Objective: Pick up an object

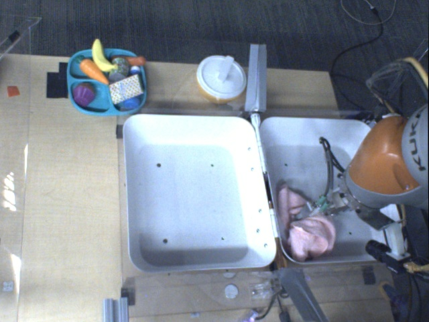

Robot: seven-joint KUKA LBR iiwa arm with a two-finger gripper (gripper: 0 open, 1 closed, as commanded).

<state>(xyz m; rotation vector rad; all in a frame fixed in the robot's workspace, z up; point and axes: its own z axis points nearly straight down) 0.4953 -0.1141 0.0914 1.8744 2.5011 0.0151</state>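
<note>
Dark carpet lies behind a pale wooden bench (60, 180) carrying two shallow white bins. The left bin (194, 193) sits beside the right bin (295, 146). In the right bin's near left corner lies a pink soft object (310, 239), touching a second pink piece (289, 203) along the dividing wall. The arm (385, 159) reaches in from the right; its jaws (324, 205) sit just above the pink soft object. Whether they are apart or together cannot be told. A blue tray of toy food (107, 79) and a white lidded cup (221, 78) stand behind the bins.
</note>
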